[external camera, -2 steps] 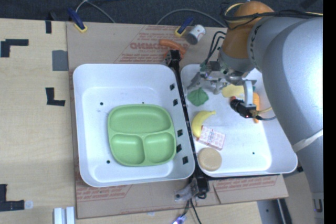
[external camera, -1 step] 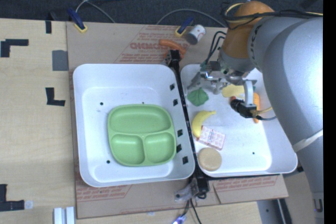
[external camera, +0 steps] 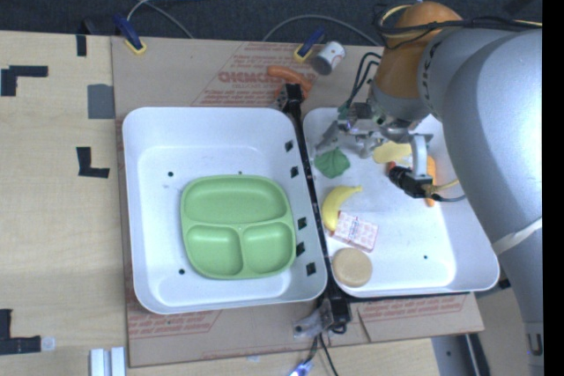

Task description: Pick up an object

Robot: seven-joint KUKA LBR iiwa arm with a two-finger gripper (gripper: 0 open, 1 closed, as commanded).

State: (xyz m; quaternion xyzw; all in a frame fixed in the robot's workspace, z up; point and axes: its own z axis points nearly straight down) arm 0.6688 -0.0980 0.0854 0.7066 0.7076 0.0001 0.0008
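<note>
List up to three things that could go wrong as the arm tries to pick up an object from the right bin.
1. The gripper sits near the dividing wall, so it may strike the right bin's rim.
2. The green object lies flat and small, so the grasp may slip off.
3. The banana and packet touch, so one could drag the other.

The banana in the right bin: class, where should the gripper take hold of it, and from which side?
Probably across the middle of the banana, coming straight down from above. It lies flat and curved on the right bin floor, its narrow width exposed; the pink packet crowds its lower end.
</note>
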